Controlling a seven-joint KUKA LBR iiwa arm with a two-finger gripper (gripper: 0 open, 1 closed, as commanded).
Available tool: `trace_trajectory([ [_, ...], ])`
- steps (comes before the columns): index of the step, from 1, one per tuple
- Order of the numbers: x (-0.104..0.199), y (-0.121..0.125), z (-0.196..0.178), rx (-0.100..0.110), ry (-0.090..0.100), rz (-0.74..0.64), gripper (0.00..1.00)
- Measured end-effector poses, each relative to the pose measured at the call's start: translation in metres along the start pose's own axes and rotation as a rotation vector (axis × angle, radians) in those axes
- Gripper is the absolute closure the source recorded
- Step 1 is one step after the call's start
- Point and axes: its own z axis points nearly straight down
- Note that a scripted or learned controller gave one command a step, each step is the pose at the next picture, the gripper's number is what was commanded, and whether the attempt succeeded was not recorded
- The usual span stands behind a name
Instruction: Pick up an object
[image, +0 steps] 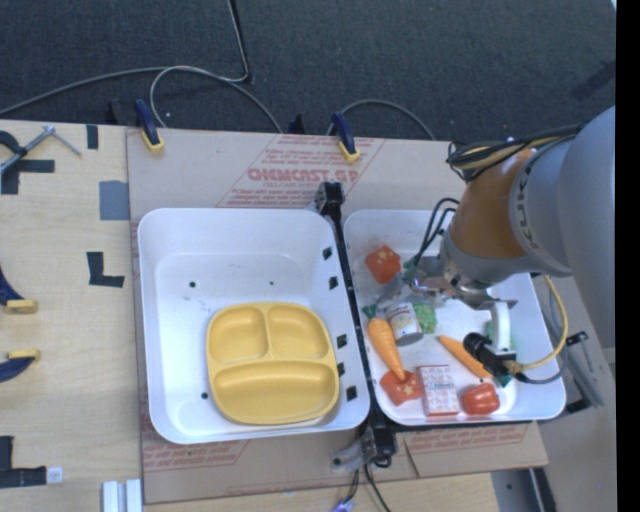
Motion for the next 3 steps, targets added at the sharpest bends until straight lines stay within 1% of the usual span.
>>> trace_trajectory([
  [1, 0.011, 0.074, 0.002, 0.008, 0.003, -0.001, 0.00],
  [2, 0.013, 0.093, 0.010, 0.023, 0.007, 0.000, 0.00],
  [3, 0.013, 0.093, 0.000, 0.025, 0.006, -0.001, 1.00],
])
